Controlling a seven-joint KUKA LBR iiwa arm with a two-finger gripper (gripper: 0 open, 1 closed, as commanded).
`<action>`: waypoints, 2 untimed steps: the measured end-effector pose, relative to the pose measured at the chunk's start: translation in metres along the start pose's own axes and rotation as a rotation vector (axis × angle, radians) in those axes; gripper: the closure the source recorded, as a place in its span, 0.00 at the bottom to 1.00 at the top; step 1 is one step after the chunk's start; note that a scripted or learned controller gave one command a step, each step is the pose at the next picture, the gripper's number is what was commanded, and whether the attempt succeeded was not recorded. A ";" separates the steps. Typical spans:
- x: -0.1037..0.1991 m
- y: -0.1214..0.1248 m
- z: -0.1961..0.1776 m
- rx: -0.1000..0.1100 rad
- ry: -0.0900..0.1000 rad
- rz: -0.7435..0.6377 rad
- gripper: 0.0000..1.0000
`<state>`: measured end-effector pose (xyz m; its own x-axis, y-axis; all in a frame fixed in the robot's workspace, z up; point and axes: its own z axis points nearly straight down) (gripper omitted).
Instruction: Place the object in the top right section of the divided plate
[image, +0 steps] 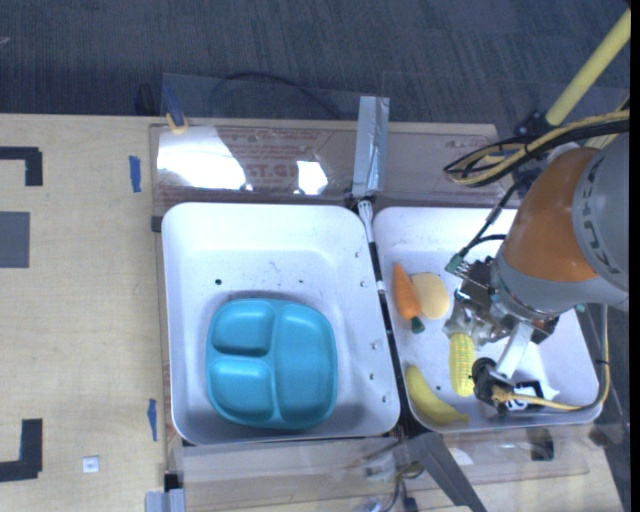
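Observation:
A blue divided plate (271, 364) lies in the left bin (200, 240), toward its front. The right bin (420, 235) holds an orange carrot (405, 292), a pale yellow rounded fruit (432, 293), a corn cob (462, 362) and a banana (430, 400). My gripper (478, 325) hangs low over the right bin, just above the top end of the corn cob and right of the yellow fruit. The wrist's body hides what lies directly beneath it.
A metal divider (368, 150) stands at the back between the two bins. Yellow and black cables (500, 155) trail behind the arm, and a black-and-yellow fitting (505, 392) hangs near the right bin's front.

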<state>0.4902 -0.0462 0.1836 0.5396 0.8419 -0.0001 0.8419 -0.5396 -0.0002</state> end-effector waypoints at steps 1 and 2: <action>0.018 -0.005 -0.026 0.002 -0.002 0.345 1.00; 0.071 -0.053 -0.133 0.000 0.002 0.423 1.00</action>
<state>0.4844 0.0420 0.3168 0.8376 0.5463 0.0016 0.5463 -0.8376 -0.0010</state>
